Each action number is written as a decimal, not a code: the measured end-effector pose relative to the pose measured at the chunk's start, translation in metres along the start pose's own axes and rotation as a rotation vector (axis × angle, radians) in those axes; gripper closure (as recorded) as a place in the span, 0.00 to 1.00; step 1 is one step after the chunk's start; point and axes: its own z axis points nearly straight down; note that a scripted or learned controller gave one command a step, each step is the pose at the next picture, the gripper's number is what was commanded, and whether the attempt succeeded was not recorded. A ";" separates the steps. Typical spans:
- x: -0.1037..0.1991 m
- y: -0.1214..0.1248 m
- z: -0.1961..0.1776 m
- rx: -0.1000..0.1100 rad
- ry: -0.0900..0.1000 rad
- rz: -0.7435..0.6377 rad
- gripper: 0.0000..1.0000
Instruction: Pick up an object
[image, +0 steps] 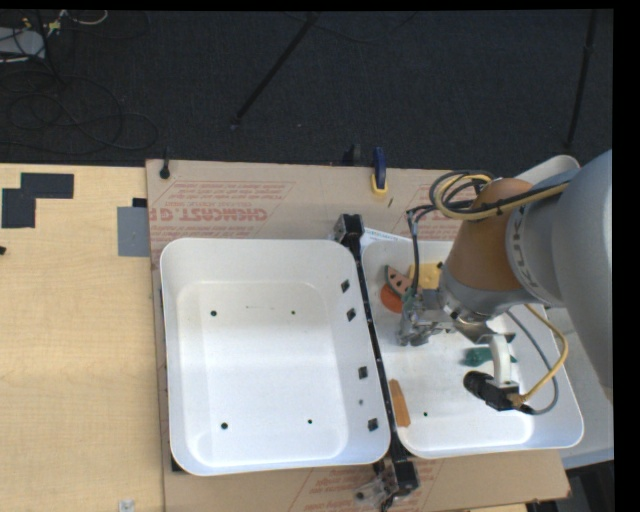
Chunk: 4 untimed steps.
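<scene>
My gripper (413, 330) is down inside the right bin (545, 435), near its left side. Just up-left of it lies a red-orange object (391, 296) with a brown piece (399, 276) beside it. A yellow object (431, 275) sits behind the gripper, partly covered by the wrist. A green object (474, 355) lies on the bin floor to the gripper's right. A tan-orange stick (399, 403) rests along the bin's left wall, nearer the front. Nothing can be made out between the fingers.
The left bin (185, 300) stands beside the right one, with a black clamp strip (362, 330) running between them. A blue and yellow clamp (379, 172) sits on the back edge of the cardboard base. The arm's bulk covers the right bin's back right part.
</scene>
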 end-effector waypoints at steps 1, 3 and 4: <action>-0.025 0.042 -0.042 -0.008 -0.002 -0.003 1.00; 0.005 0.037 -0.074 -0.009 0.000 -0.003 1.00; 0.002 -0.027 0.002 0.000 0.000 0.002 1.00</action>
